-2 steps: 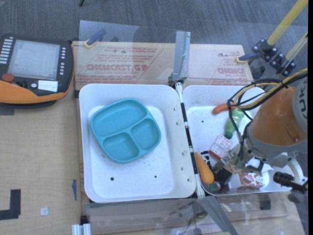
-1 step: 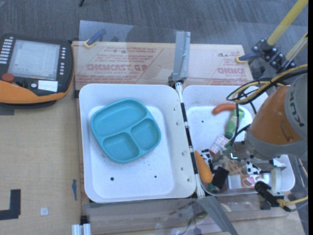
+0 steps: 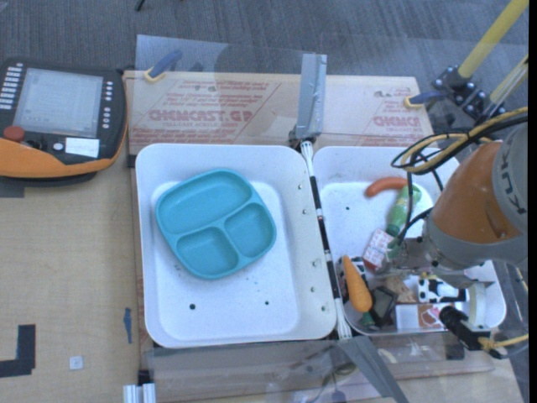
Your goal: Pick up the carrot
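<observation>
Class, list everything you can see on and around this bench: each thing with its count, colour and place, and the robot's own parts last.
bins: two, white, side by side on the bench
plate: one, light blue, three compartments, in the left bin
carrot: one, orange, near edge of the right bin
sausage: one, orange-red, far part of the right bin
bottle: one, green, right bin
control pad: one, grey and orange, left of the bins
arm: one, grey with orange band, over the right bin

Blue divided plate (image 3: 216,224): smooth matt plastic. White bins (image 3: 159,292): smooth plastic, speckled with dirt. Carrot (image 3: 357,287): glossy orange plastic look. Backboard (image 3: 210,112): brown printed cardboard.
</observation>
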